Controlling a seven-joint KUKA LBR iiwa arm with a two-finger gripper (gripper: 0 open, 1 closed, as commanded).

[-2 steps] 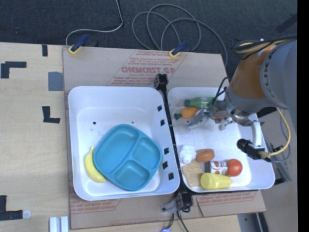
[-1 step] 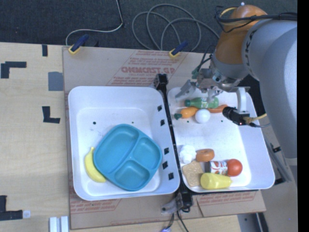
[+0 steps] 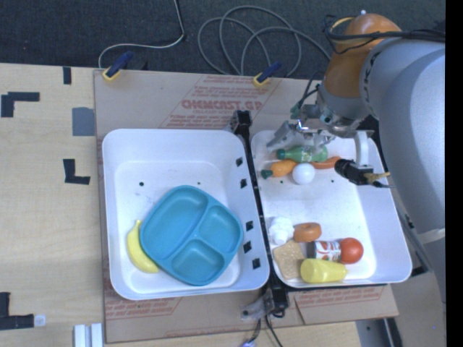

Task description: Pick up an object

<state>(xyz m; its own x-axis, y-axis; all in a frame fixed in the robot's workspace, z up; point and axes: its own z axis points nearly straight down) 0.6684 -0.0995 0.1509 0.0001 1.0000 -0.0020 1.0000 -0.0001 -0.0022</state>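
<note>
**Arm over far end of right bin, food toys below**

Nearest the camera, at the near edge of the right bin [image 3: 383, 215], sits a cluster: smooth yellow pepper-like lump [image 3: 323, 270], round red tomato [image 3: 351, 250], small can w/ red-white label [image 3: 327, 249], tan grainy slab [image 3: 287, 259], orange-brown disc [image 3: 307, 231], white crumpled piece [image 3: 281, 229].

Largest item: grey KUKA arm [image 3: 412, 121], matte curved shell w/ glossy orange band, coming in from right. Gripper [image 3: 309, 137] is metal, angular, low over the bin's far end; can't tell if fingers are spread or closed, nothing clearly held.

Left bin [image 3: 116, 194], shallow white plastic w/ rounded corners, holds a blue 3-compartment plate [image 3: 192, 233]; yellow banana [image 3: 139, 250] touching its left rim.

Under the gripper: green bottle-like piece [image 3: 302, 154], orange carrot shape [image 3: 283, 168], white ball [image 3: 303, 173] just beside it.
</note>
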